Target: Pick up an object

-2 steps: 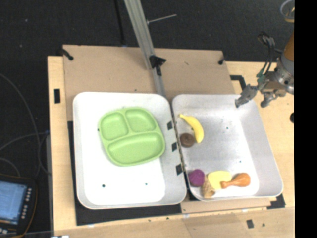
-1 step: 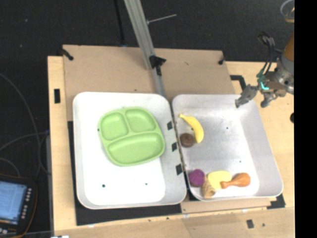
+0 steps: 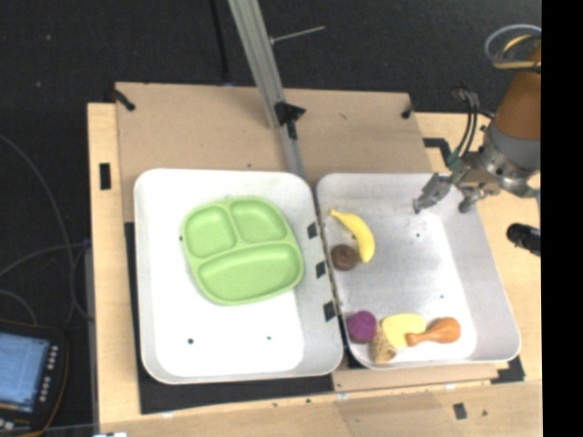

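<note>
Gripper (image 3: 446,195) sits open and empty over the upper right of the right bin (image 3: 474,244). Nearest pick is the banana (image 3: 355,234), upper left of that bin, just above the brown ball (image 3: 344,257). Likely light, stiff, smooth plastic, so grip across the mid-curve, not the tapered ends.

Open white floor is seen across the right bin's (image 3: 474,271) middle and right side. Its left edge is crowded by a banana (image 3: 357,234) and brown ball (image 3: 344,257); the near wall by a purple ball (image 3: 362,325), yellow piece (image 3: 402,326) and orange toy (image 3: 435,332).
</note>
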You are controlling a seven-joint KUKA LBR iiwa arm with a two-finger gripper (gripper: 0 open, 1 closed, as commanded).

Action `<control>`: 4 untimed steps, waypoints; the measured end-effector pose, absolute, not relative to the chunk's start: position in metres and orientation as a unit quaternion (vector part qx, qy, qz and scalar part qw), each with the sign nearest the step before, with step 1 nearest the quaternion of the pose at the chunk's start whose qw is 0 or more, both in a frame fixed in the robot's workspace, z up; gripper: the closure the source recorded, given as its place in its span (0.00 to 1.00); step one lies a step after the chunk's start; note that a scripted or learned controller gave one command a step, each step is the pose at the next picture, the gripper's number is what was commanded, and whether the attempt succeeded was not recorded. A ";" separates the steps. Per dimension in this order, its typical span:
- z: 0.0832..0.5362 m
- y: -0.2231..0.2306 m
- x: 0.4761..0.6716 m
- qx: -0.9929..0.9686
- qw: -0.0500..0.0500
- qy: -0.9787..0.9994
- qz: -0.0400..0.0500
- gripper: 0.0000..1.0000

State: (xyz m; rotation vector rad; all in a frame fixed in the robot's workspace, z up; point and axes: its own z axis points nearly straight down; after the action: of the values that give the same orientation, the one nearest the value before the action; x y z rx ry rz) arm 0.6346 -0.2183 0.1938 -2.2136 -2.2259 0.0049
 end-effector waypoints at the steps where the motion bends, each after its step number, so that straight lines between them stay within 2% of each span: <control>1: 0.138 -0.222 0.624 -0.707 0.001 -0.707 0.002 0.00; 2: 0.099 -0.223 0.624 -0.707 0.001 -0.707 0.002 0.00; 3: 0.114 -0.224 0.626 -0.707 -0.003 -0.707 0.000 1.00; 4: 0.169 -0.226 0.616 -0.708 -0.003 -0.706 -0.001 1.00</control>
State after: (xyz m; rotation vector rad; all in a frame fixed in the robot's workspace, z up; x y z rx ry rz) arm 0.6165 -0.2265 0.1690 -2.2278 -2.2239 -0.0035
